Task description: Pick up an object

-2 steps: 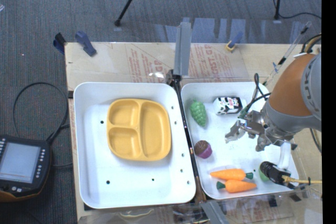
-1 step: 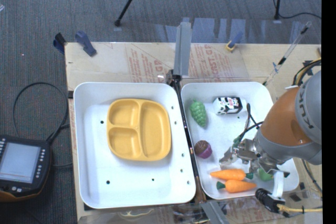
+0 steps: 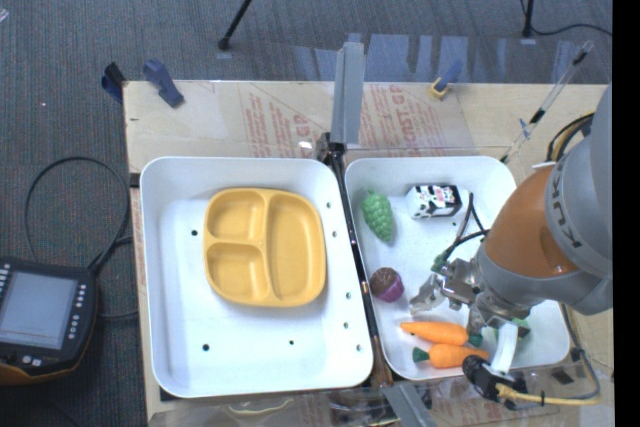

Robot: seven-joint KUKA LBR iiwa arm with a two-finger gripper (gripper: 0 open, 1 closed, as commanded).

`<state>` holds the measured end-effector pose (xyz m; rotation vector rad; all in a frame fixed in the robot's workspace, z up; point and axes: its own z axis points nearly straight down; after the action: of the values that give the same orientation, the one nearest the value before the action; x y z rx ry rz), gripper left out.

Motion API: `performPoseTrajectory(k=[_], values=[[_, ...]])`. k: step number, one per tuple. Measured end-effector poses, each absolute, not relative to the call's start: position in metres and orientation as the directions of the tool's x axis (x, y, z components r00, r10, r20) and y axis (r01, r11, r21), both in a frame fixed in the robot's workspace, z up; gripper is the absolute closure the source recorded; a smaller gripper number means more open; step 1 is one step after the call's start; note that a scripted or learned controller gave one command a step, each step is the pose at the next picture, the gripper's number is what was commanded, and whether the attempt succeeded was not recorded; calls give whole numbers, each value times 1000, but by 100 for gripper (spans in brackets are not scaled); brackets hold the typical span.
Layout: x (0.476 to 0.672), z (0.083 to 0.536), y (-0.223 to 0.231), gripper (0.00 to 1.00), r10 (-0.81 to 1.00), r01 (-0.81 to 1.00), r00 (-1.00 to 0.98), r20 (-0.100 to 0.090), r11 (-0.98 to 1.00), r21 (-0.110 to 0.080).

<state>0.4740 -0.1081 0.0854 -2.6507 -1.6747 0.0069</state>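
Observation:
The right bin (image 3: pixel 500 177) holds a bumpy green fruit (image 3: pixel 378 215), a black-and-white cow-patterned item (image 3: pixel 435 200), a dark red round fruit (image 3: pixel 387 284) and two orange carrots (image 3: pixel 435 330) (image 3: pixel 452 355) lying side by side near the front wall. My gripper (image 3: pixel 434 292) hangs low over this bin, just right of the dark red fruit and just above the upper carrot. Nothing is seen in its grasp.
The left bin (image 3: pixel 170 335) carries a yellow divided plate (image 3: pixel 266 245). The grey arm with its orange band (image 3: pixel 530 235) covers the right bin's right side. A grey post (image 3: pixel 348 100) stands behind the bins.

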Motion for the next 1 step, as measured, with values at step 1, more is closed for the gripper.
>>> performPoseTrajectory(k=[1], values=[[474,87,-82,0,965,965,261,1,-261,-8]])
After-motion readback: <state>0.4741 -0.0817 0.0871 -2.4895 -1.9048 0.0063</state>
